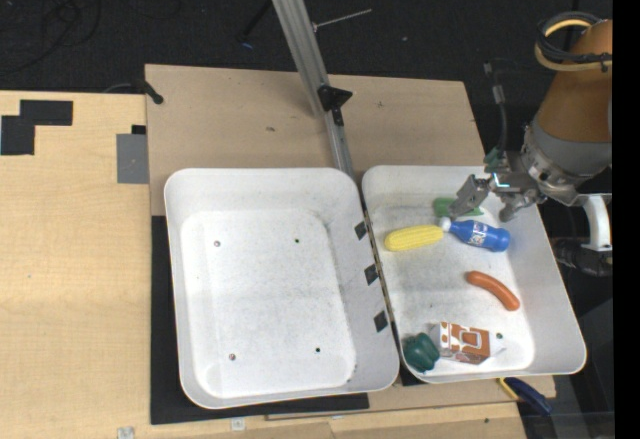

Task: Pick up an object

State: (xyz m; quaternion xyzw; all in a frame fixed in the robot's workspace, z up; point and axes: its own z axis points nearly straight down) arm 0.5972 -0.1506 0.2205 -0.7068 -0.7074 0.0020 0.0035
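The gripper [492, 195] hangs over the right bin's [548, 327] far edge, fingers spread with nothing between them, just above the blue bottle [482, 236]. A yellow corn cob [413, 239] lies beside the bottle, near the divide between the bins, with a small green piece [447, 207] behind them. The orange sausage [493, 290] sits mid-bin with open floor around it. A small carton [466, 342] and dark green lump [422, 352] crowd the near rim. The left bin [190, 227] lies alongside on the tabletop [70, 257].

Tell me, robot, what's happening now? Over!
Gripper open, holding nothing. Blue bottle just below it, beside corn. Nothing blocking.
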